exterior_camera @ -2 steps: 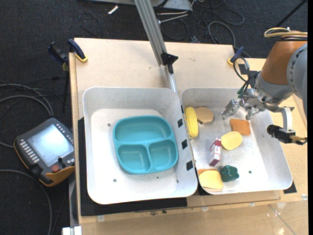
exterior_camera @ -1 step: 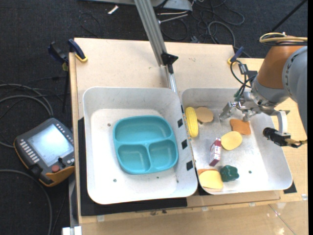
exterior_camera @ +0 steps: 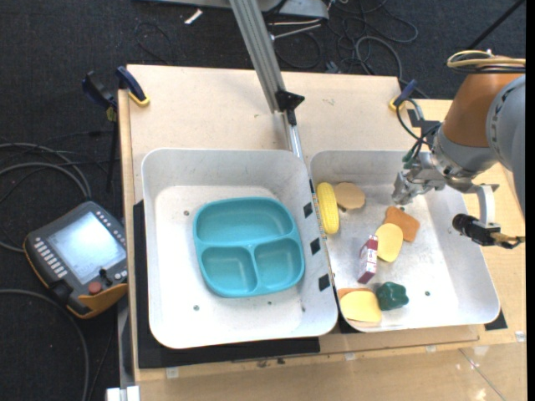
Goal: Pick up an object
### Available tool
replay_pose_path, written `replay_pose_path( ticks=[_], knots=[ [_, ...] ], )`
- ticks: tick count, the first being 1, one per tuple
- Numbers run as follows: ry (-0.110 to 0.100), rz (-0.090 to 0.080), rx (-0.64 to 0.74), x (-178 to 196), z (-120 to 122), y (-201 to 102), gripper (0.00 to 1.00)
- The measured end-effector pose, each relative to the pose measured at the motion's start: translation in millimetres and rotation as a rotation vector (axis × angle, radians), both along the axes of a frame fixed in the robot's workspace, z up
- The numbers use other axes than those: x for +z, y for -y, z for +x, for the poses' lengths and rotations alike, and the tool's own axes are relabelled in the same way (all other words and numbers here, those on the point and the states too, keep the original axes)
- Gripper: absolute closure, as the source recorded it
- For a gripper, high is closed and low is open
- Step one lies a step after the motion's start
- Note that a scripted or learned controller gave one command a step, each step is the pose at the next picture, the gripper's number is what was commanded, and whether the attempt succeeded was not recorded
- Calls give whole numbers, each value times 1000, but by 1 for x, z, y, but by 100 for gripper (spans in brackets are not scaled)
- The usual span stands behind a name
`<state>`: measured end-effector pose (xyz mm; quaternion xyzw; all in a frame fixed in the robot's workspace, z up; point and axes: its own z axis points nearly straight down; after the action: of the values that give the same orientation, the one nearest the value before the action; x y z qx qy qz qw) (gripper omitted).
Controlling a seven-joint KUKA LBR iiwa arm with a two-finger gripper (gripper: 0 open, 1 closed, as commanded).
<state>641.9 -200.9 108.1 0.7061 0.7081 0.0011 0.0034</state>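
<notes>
As I watched: nothing lifted, pick undone.
Gripper (exterior_camera: 407, 188): jaw state, I couldn't tell.
Orange piece (exterior_camera: 402, 222): just below jaws, in right bin (exterior_camera: 468, 286).

**Toy food scattered in the right bin**

A yellow corn cob (exterior_camera: 328, 207) lies lengthwise against the bin's left wall, touching a tan cookie (exterior_camera: 349, 196) on its right. An orange block (exterior_camera: 402, 223) sits tilted near the middle, with a yellow piece (exterior_camera: 389, 243) overlapping its lower left. Just beside that lies a small red-and-white packet (exterior_camera: 368, 258). Near the front edge, a yellow wedge (exterior_camera: 361, 307) touches a dark green pepper (exterior_camera: 390, 295).
</notes>
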Motion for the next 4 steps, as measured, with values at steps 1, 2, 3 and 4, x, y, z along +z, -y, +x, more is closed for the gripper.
replay_pose_path(
  ticks=[1,2,3,4],
  knots=[
    [0,1,-3,49,-3,7,100],
    [1,0,-1,93,0,12,100],
    [1,1,-1,139,2,12,100],
    [-6,5,4,148,-9,-38,100]
  ],
)
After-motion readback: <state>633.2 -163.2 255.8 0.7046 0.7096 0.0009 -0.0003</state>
